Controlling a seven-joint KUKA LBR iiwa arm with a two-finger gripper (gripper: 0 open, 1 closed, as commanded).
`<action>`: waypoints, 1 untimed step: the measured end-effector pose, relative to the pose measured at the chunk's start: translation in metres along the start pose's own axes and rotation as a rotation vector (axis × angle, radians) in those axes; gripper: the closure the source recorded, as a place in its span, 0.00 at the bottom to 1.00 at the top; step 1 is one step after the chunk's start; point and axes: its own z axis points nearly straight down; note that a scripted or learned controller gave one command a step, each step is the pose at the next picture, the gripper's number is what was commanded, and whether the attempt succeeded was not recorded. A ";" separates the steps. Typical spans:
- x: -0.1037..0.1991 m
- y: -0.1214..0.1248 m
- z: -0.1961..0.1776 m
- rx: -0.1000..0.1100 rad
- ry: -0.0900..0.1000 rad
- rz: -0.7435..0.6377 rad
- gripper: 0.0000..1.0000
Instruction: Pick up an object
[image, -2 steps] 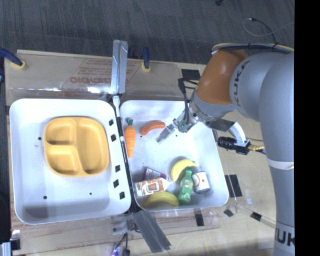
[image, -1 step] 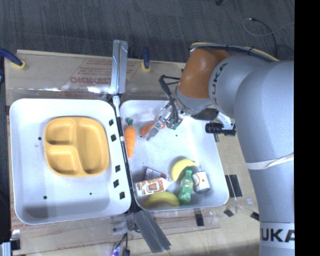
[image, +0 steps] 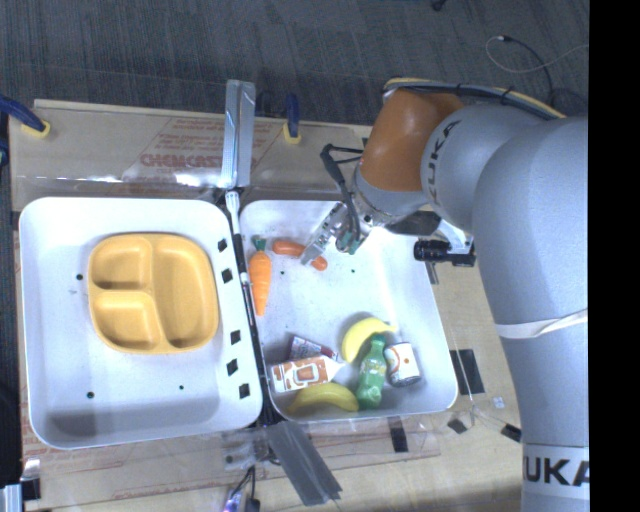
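1. Camera view, from above: 2 white bins sit side by side, the left bin (image: 40, 330) holding a yellow divided plate (image: 153, 292) with 3 compartments.
2. At 1 o'clock in the frame the grey arm (image: 520, 180) with its orange band (image: 405, 140) reaches down into the right bin (image: 425, 300).
3. Low over the bin's 12 o'clock end, the gripper (image: 334, 238) has its fingertips just beside a small orange carrot piece (image: 301, 252). Whether its fingers are spread or closed cannot be told at this size, and nothing is plainly seen between them.
4. A larger carrot (image: 259, 280) lies at the bin's 10 o'clock side, close to the wall, green top pointing to 12.
5. Toward 6 o'clock a cluster lies close together: a small carton (image: 303, 373), a banana (image: 324, 398), a green bottle (image: 371, 374), a yellow lemon-like fruit (image: 362, 334) and a small can (image: 404, 364).
6. The cluster lies well apart from the gripper.
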 end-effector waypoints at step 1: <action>0.047 0.034 -0.109 -0.004 -0.004 0.200 1.00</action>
